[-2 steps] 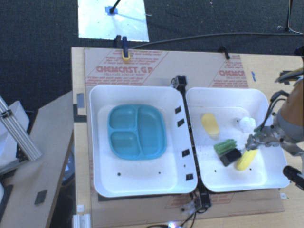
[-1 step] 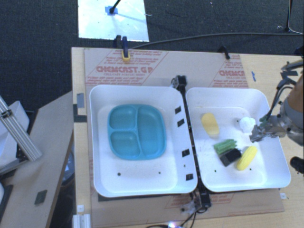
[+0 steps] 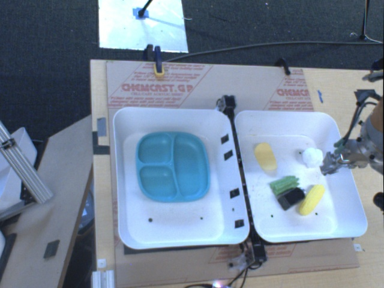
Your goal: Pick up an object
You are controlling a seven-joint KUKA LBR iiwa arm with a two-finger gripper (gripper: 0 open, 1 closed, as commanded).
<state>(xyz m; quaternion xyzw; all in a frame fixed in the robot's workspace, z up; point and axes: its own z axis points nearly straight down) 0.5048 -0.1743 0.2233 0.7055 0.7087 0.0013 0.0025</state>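
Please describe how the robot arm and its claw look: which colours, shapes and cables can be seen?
The claw is small, silver-grey metal, on a grey wrist block. Behind it, at the view's right edge, a patch of the arm's orange band shows. Thin dark cables loop above the wrist. No markings can be made out.

Glossy plastic bins (image 3: pixel 180 116), matt carpet (image 3: pixel 48 41)

bench: tan wooden bench top (image 3: pixel 102 233), centre and lower frame
sheet: clear plastic sheet with red lettering (image 3: pixel 180 86), flat on the bench
bins: left shallow white bin (image 3: pixel 129 179) and right shallow white bin (image 3: pixel 348 179), side by side on the sheet
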